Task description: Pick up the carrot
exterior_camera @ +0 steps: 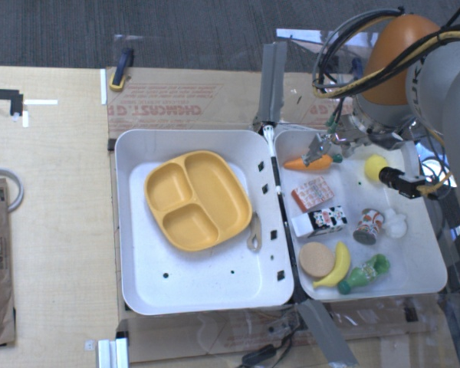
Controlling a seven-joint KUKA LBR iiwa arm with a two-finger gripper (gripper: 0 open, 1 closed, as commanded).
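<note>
The pincer (324,149) hangs right over the carrot (307,163), at its leafy end; whether it is apart, together or clamped I cannot tell. The carrot lies flat near the far-left corner of the right bin (429,228), beyond a red box (312,196). It looks like a light, stiff, smooth plastic toy, best gripped across its thick middle.
</note>
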